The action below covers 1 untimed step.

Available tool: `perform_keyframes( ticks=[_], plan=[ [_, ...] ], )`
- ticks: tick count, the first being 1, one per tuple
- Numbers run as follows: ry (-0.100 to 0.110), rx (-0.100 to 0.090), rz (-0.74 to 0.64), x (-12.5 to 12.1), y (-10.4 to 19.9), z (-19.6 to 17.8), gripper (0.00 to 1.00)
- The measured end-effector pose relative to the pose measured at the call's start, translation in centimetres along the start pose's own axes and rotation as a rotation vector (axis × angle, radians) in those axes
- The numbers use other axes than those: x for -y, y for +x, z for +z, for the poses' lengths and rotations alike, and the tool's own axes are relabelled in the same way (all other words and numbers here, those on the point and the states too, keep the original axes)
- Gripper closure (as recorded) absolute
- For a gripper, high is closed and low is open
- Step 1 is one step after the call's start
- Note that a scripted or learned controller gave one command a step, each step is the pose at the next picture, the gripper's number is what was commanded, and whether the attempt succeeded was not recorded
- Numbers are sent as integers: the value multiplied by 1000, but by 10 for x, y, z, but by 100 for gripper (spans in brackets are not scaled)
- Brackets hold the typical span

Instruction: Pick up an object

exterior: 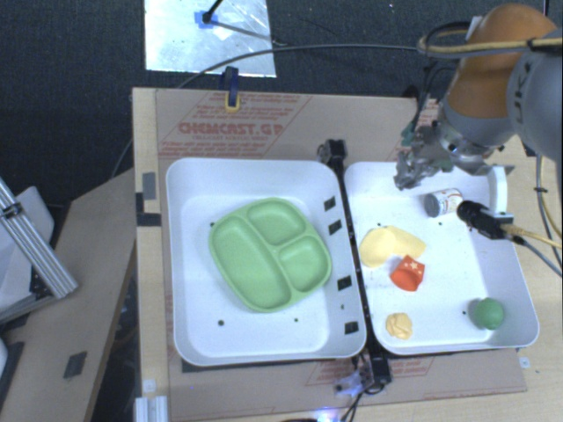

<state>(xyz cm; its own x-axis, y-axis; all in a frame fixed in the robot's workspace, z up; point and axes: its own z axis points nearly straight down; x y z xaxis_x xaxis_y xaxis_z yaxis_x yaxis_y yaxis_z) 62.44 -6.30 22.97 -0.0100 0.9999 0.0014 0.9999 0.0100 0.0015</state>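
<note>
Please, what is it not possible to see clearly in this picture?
1. Camera view: the label on the small can is too small to read.
2. Camera view: the small yellow object is too small to identify.
3. Camera view: the far right corner of the right bin is hidden behind the arm.
4. Camera view: the arm is cut off by the right edge.

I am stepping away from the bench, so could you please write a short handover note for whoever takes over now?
Gripper: at the far left corner of the right bin, nothing seen held.
Right bin: small can closest to the gripper, pale yellow piece, orange piece, small tan piece, green ball.
Left bin: green divided plate.
Done: no pick yet; everything lies in the bins.
Left: grasp one object and lift it.
</note>
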Motion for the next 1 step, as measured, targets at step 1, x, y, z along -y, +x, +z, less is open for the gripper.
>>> perform_keyframes(
  ticks=[1],
  plan=[
    [1,0,1,1,49,10,100]
  ],
)
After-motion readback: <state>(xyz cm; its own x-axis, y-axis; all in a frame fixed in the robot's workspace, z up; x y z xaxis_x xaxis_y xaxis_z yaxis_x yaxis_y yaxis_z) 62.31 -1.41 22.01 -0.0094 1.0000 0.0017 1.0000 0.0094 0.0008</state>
